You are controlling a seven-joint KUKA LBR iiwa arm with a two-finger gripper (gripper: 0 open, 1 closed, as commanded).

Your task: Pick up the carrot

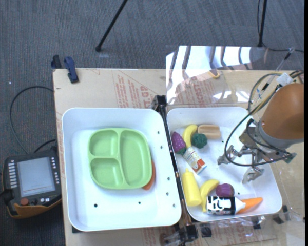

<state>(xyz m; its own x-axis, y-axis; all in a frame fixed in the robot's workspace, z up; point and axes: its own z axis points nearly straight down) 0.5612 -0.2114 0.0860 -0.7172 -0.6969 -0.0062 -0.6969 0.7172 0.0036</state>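
The carrot (252,204) is orange and tapered. It lies in the front right corner of the right bin (231,118), its thick end touching a black-and-white bottle (220,205). My gripper (237,168) hangs over the right half of that bin, a little behind and left of the carrot and apart from it. Its two fingers (249,177) stand open, with bare bin floor between them. The orange wrist band (285,111) rises above it on the right.
The right bin also holds a banana (189,135), broccoli (198,140), bread (209,131), an eggplant (178,143), a small can (194,161), a yellow bottle (191,188) and a purple piece (225,190). In the left bin a green divided plate (120,158) covers an orange item (150,180).
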